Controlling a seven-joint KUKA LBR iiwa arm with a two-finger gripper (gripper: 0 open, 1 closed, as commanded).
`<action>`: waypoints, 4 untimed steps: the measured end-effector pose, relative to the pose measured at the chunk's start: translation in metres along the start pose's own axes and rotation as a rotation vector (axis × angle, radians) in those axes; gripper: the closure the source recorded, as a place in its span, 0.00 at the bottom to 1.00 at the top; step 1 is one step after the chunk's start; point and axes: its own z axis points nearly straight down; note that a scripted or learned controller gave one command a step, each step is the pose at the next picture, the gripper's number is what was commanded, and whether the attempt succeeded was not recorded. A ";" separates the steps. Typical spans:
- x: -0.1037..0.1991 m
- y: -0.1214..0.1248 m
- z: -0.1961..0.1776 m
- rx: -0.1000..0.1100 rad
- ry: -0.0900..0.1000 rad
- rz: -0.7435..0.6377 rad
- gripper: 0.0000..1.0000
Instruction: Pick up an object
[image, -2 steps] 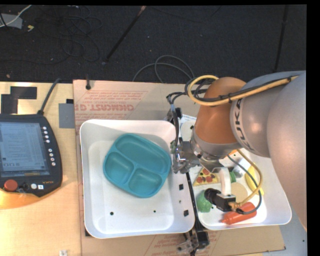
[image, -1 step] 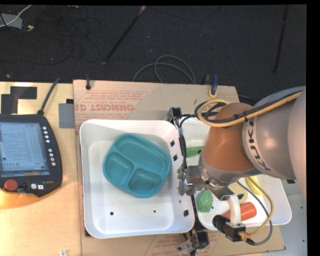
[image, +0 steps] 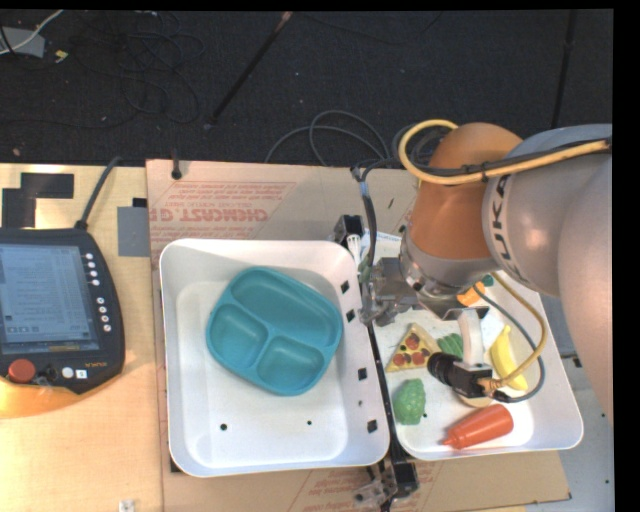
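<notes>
Robot arm (image: 470, 215) hangs over the right bin (image: 560, 425) of toy food; jaws' state cannot be told.

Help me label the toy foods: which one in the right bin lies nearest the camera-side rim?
The orange carrot, lying lowest in the right bin; the green piece, pizza slice and banana sit farther back.

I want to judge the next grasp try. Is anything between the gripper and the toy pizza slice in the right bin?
Nothing visible. The gripper sits at the right bin's left wall, and the pizza slice lies just below and right of it, with bare bin floor between.
</notes>
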 end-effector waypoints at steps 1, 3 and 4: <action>0.049 -0.049 -0.031 0.005 0.002 0.001 1.00; -0.037 -0.026 0.031 0.005 0.001 0.005 0.00; -0.117 -0.031 0.031 0.004 -0.001 0.008 0.00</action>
